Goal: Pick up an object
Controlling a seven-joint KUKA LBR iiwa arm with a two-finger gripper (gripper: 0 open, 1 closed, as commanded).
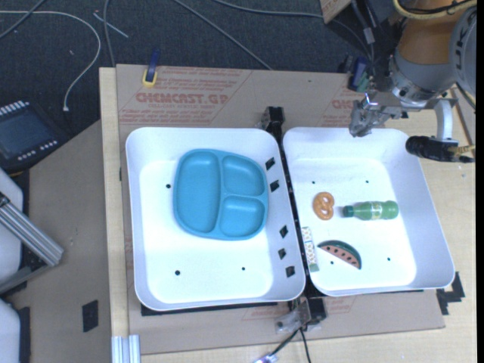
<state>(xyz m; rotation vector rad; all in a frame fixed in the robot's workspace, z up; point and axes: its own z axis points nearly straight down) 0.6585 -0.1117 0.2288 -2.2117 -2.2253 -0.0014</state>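
- Hanging over the far rim of the right bin (423,203), the gripper (363,122) sits at the end of the grey arm (431,44), whose orange band is glossy and rounded.
- Whether its fingers are apart or together I cannot tell from where I stand; they are small, dark and metallic, and nothing shows between them.
- Both bins are shallow, smooth white plastic with rounded corners, side by side on the counter (227,93), which is covered by a flat sheet of brown cardboard with red print.
- Inside the right bin lie 3 small objects, all well apart from the gripper: a pretzel (324,205), tan and looped; a green bottle (370,211) lying on its side just beside it, cylindrical with a pale cap end toward the pretzel; and a watermelon slice (339,253), a flat half-moon with a dark rind and red face.
- The left bin (151,263) holds a blue plate (221,193), matte, rounded-rectangular and split into 3 compartments.
- A row of black clips (281,233) runs along the seam between the 2 bins.
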